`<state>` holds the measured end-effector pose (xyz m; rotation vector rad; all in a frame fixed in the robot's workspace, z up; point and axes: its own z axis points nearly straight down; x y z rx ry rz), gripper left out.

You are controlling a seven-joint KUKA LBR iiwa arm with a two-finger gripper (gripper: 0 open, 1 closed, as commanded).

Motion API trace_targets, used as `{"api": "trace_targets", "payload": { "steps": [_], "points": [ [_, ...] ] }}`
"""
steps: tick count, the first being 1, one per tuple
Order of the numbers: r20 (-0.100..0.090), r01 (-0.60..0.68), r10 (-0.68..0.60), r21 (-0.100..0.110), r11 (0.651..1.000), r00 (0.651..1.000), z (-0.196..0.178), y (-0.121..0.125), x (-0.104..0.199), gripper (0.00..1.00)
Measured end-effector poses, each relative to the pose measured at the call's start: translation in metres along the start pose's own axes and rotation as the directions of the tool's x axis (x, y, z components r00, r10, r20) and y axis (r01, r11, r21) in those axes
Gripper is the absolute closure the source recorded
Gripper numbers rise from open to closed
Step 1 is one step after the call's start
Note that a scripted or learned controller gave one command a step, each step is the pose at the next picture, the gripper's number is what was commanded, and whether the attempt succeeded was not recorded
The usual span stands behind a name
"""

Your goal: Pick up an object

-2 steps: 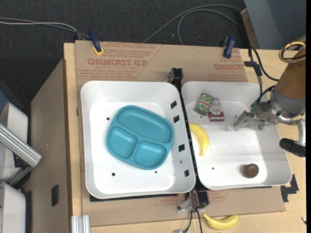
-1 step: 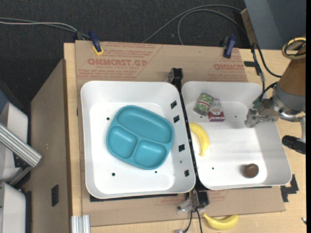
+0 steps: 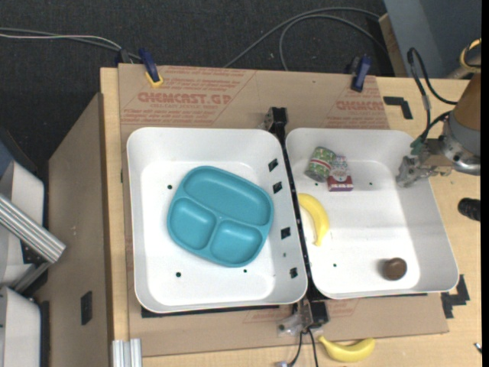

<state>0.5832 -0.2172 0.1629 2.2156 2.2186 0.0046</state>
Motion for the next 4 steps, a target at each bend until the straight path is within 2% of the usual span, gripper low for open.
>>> {"api": "trace_targets", "payload": {
  "steps": [2, 3, 4],
  "points": [
    [0.000, 0.000, 0.000, -0.002, 1.000, 1.000, -0.101, 0.004, 0.006, 1.00],
    [-0.005, 0.004, -0.004, 0.008, 1.000, 1.000, -0.087, 0.010, 0.058, 1.00],
    [-0.005, 0.004, -0.004, 0.009, 1.000, 1.000, -0.088, 0.012, 0.112, 1.00]
  ]
}}
